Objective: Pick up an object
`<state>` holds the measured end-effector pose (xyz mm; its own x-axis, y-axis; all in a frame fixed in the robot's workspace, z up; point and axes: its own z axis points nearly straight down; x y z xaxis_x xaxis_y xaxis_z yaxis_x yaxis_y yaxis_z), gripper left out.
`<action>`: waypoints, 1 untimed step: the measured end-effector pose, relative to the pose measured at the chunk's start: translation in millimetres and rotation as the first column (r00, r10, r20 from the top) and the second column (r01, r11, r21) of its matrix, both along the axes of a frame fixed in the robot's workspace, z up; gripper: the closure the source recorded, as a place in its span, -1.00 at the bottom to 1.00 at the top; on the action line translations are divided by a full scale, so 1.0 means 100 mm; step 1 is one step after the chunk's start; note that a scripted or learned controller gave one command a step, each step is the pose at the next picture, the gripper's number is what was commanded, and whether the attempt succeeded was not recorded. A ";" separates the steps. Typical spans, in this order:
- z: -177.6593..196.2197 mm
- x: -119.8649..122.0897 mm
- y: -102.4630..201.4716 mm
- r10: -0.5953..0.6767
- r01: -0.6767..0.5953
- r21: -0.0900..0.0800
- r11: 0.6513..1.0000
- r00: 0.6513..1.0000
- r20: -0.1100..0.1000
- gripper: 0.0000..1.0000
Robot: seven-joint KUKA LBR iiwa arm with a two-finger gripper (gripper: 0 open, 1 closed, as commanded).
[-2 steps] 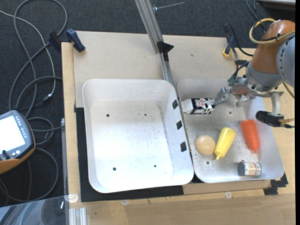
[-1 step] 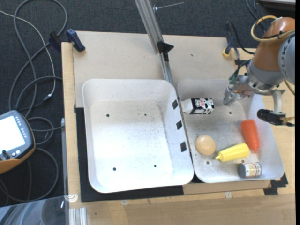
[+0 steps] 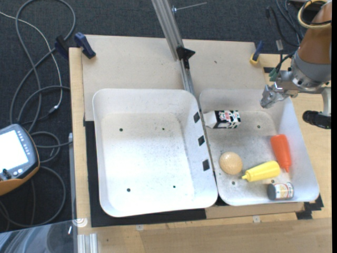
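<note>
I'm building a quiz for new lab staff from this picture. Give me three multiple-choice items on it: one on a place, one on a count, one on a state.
1. Which bin holds the carrot?
A. left
B. right
C. neither

2. How many things lie in the right bin?
A. three
B. five
C. seven

3. How does the milk carton stand?
A. upright
B. on its side
C. on the tool

Key: 1 B, it lies near that bin's right wall. 2 B, carton, carrot, ball, yellow bottle, small jar. 3 B, its long face lies flat on the bin floor.
</note>
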<state>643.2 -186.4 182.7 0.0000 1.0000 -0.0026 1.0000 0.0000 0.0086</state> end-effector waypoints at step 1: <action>0.25 0.01 0.00 0.001 -0.001 0.001 1.000 1.000 -0.003 1.00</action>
